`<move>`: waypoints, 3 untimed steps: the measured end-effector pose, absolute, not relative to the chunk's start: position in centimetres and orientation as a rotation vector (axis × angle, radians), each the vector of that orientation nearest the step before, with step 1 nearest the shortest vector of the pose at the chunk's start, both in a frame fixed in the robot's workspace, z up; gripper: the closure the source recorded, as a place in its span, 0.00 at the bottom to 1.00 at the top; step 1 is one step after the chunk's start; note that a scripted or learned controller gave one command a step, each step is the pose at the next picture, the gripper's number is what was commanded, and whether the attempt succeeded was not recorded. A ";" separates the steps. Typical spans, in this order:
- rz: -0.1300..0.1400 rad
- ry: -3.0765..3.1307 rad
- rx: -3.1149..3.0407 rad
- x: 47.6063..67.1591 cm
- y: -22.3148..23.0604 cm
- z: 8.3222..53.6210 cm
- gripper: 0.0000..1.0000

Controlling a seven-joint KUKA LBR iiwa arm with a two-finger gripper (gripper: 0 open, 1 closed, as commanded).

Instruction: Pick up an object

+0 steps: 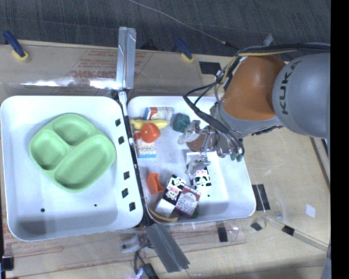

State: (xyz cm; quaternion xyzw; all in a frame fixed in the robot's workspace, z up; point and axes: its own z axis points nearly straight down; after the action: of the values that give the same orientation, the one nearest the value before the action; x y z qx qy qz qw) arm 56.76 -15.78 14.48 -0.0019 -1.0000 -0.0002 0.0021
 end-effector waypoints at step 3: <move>0.004 -3.146 -0.095 55.9 -15.9 10.6 0.00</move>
State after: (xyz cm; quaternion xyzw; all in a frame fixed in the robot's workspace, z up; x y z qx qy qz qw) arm 55.86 -15.95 10.64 -0.0302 -0.9995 0.0012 -0.0030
